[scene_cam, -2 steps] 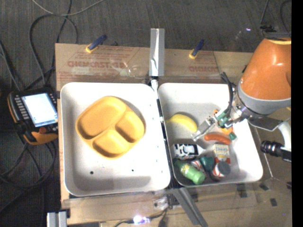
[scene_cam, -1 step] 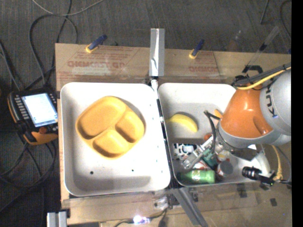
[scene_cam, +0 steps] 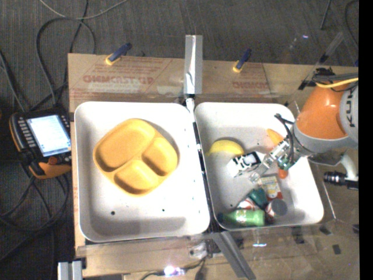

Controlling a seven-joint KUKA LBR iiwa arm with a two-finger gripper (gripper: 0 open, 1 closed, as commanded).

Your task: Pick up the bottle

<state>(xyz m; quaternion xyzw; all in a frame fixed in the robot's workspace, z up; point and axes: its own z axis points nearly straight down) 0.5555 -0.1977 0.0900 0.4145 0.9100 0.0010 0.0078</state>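
The bottle [scene_cam: 245, 217] is green and lies on its side against the front wall of the right bin [scene_cam: 303, 212]. My gripper [scene_cam: 269, 163] reaches in from the right and hangs over the middle of that bin, above and behind the bottle, apart from it. It is close to a black-and-white object [scene_cam: 246, 161] and a small packet [scene_cam: 268, 185]. The grey arm with its orange band [scene_cam: 322, 120] stands over the bin's right rim.
The right bin also holds a yellow fruit-like piece [scene_cam: 226, 147], an orange piece [scene_cam: 274, 136], a red-and-green item [scene_cam: 256, 199] and a grey round item [scene_cam: 279, 206] beside the bottle. The left bin [scene_cam: 87, 214] holds a yellow divided plate [scene_cam: 136, 155].
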